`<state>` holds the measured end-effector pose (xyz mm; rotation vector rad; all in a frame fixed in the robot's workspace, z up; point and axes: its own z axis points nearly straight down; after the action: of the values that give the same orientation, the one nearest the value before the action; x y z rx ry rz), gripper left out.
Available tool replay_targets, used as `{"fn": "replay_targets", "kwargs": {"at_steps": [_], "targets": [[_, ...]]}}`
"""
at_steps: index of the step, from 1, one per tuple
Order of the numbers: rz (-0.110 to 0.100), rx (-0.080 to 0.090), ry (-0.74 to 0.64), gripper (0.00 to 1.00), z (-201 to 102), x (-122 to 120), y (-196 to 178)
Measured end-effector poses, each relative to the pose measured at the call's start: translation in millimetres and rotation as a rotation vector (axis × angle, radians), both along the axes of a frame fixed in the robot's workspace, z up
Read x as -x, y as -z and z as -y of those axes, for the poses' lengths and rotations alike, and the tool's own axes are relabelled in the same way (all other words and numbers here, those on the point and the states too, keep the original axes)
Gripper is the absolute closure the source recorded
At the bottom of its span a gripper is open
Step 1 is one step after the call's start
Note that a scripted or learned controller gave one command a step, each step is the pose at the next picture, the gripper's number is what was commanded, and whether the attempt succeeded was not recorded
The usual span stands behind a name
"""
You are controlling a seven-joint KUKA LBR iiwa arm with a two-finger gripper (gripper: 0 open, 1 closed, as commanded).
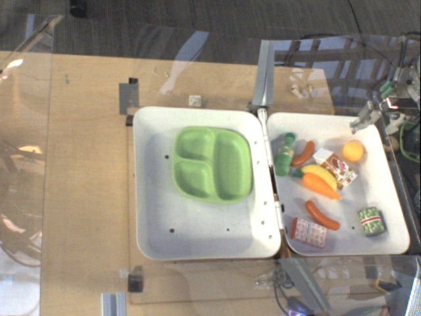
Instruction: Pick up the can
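The can [371,221] is small and green with a red and white label. It lies on its side near the front right corner of the right bin [388,176]. My gripper [370,113] hangs over that bin's back right corner, just behind an orange [354,151] and far from the can. It is partly cut off among cables, and nothing shows in it.
The right bin also holds a green bottle [284,154], two sausages [303,153] [321,214], a banana [319,174], a carrot [320,185], a snack packet [339,168] and a red and white pack [308,232]. The left bin [158,229] holds a green divided plate [213,164].
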<state>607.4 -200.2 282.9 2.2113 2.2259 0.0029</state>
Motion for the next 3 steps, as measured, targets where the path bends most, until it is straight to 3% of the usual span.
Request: {"fn": "replay_targets", "kwargs": {"at_steps": [1,2,3], "targets": [[0.003,-0.001,0.211,0.00,-27,-22,186],[0.017,0.002,0.207,0.00,-4,19,190],[0.026,0.005,0.205,1.00,-4,16,177]]}}
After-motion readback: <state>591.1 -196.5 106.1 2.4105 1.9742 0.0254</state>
